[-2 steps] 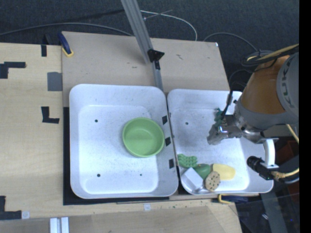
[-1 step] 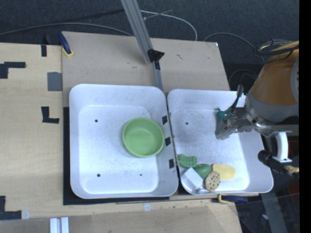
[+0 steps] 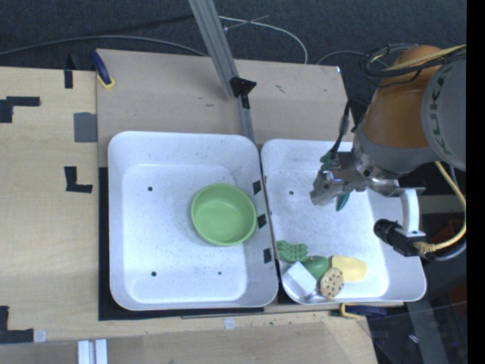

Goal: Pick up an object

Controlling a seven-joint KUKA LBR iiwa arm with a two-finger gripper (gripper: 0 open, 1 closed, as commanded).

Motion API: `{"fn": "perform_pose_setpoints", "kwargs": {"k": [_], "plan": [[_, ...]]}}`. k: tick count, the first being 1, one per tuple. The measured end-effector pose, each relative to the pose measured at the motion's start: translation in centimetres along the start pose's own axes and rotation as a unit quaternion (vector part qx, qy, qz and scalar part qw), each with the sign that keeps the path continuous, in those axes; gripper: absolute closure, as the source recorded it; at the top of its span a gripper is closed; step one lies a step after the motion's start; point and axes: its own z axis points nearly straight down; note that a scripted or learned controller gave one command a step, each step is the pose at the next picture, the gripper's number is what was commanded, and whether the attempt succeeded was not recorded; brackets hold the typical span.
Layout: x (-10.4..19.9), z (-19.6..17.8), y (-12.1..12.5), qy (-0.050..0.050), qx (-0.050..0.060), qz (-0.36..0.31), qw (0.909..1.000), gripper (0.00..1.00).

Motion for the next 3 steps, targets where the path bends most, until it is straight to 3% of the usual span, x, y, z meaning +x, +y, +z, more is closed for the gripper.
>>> {"fn": "perform_pose_setpoints", "kwargs": {"k": [1, 3], "plan": [[5.4, 1.3, 2.4, -0.001, 0.001, 0.000, 1.0000, 1.00], [15.8, 0.1, 8.0, 0.000, 0.000, 0.000, 1.0000, 1.00]]}}
